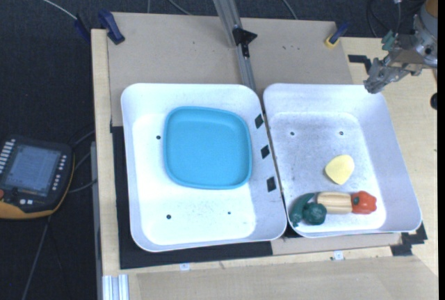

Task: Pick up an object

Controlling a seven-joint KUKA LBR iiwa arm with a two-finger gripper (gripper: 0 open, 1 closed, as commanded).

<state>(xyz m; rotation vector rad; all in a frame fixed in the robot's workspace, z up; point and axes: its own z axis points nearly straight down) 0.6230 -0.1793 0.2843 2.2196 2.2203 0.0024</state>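
Two white bins sit side by side on the bench [174, 48]. The left bin [139, 222] holds a big flat blue plate [207, 147] that lies in its middle. The right bin [313, 111] holds small toys, all down in its near right corner. A long toy [335, 202] lies on its side close to the near wall, with a tan middle, a red end on the right and a dark green lump [308, 212] touching its left end. A small yellow piece [339, 168] lies just beyond it, a little apart. The far and left parts of the right bin's floor are open. The gripper [375, 79] hangs over the far right corner of the right bin, well apart from the toys. Its fingers look close together with nothing between them.
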